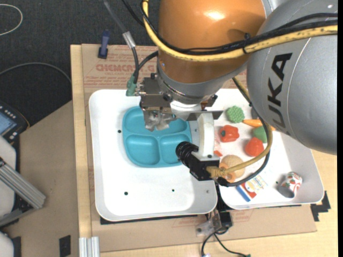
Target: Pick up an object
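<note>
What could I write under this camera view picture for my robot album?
Grey-and-orange robot arm lowers its hand over a blue plastic divided tray in the left white bin, beside a bin of toy food.

Arm (278, 63) cut off by the top and right edges, its orange band and wrist hid the far rims of both bins. End effector (156, 121) over the blue tray (144, 149) covered the tray's upper compartments; finger state unreadable. Right bin (278, 197) partly blocked by arm. Carrot (252, 123) half hidden. Small card (253, 187) print too small to read.
</note>
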### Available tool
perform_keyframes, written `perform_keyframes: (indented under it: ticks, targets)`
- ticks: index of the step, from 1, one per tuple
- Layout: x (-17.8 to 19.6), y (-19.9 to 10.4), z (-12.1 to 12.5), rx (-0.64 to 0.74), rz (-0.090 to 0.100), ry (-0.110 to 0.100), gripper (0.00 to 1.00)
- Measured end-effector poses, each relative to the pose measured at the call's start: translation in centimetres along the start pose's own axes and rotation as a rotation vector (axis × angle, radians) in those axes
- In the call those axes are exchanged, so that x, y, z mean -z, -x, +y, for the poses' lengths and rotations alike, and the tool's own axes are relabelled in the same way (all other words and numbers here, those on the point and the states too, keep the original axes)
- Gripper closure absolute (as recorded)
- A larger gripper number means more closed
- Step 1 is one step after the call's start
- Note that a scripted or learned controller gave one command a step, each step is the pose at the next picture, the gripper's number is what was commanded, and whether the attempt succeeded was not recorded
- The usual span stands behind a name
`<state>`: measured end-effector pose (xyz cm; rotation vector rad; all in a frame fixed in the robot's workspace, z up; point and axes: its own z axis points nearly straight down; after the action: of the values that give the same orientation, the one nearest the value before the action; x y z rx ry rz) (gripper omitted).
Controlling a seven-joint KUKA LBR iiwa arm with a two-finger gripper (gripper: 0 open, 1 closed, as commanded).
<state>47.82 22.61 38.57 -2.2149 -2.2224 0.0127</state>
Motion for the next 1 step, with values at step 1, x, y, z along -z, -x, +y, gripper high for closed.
perform_keyframes:
  ticks: [1]
  targets:
    - [2.01,4.59,1.16,-0.009,0.003,0.013,1.00]
